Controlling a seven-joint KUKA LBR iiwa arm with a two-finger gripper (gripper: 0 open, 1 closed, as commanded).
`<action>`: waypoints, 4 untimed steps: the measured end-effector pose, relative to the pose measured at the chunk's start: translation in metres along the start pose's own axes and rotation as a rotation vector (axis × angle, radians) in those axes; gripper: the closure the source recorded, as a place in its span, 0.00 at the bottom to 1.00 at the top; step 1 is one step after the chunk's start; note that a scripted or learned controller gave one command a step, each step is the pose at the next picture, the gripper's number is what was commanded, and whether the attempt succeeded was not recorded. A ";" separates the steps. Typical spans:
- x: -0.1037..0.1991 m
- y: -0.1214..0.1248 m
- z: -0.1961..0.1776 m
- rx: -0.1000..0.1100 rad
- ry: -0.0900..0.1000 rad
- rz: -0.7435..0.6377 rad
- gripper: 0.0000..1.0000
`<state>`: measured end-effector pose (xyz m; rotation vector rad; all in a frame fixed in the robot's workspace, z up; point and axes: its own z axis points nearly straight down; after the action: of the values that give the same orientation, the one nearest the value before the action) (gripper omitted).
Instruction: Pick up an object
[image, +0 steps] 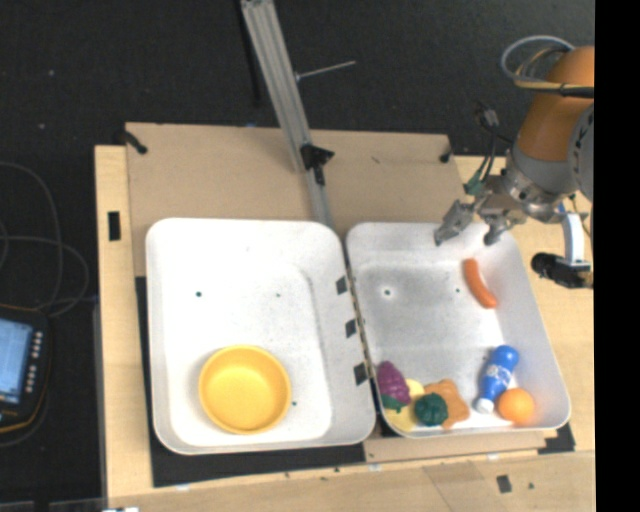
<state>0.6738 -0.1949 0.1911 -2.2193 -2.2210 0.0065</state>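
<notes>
My gripper (468, 232) hangs over the back edge of the right bin (430, 300), fingers spread apart and open with nothing between them. An orange sausage (480, 282) lies just in front of it, toward the bin's right side. Along the bin's front edge sit a purple grape bunch (391, 382), a dark green toy (431, 408) on a tan piece (452, 398), a blue and white bottle (497, 376) and an orange ball (516, 406).
The left bin (240, 290) holds a yellow bowl (244, 388) near its front. A grey metal pole (290, 110) slants from the top down to the gap between the bins. A black device (20, 372) lies off the bench's left side.
</notes>
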 end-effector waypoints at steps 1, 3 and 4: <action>0.005 -0.004 0.045 -0.002 0.000 -0.002 0.00; 0.003 -0.002 0.077 -0.009 -0.004 -0.005 1.00; 0.007 0.001 0.013 -0.013 -0.001 -0.003 1.00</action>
<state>0.6747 -0.1880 0.1783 -2.2232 -2.2309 -0.0072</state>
